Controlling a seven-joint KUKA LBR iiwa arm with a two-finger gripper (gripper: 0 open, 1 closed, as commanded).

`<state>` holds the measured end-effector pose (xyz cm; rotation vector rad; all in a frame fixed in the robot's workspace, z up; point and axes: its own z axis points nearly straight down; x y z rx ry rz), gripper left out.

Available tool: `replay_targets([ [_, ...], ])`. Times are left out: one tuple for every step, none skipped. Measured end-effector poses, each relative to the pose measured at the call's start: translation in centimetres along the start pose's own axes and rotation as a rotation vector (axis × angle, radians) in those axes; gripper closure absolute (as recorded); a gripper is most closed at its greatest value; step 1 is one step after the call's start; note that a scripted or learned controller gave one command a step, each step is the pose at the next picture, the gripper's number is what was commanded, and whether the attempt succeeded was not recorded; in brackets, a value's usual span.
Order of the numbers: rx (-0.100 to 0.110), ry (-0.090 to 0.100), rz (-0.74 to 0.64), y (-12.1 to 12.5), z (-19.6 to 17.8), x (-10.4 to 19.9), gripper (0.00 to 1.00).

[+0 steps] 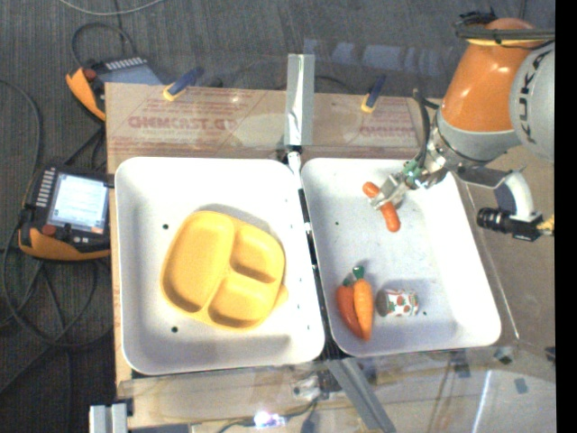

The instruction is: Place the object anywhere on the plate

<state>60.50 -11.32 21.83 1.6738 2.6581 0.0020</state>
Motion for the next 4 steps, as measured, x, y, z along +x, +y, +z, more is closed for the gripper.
replay_targets([
  [0.002,-0.001,-0.253,4.1,2.5,3.6,1.00],
  [0.000,-0.002,-0.442,5.3,-4.8,10.0,1.00],
  [0.001,0.001,-0.539,5.1,3.5,14.9,1.00],
  [0.000,0.002,-0.539,5.1,3.5,14.9,0.00],
])
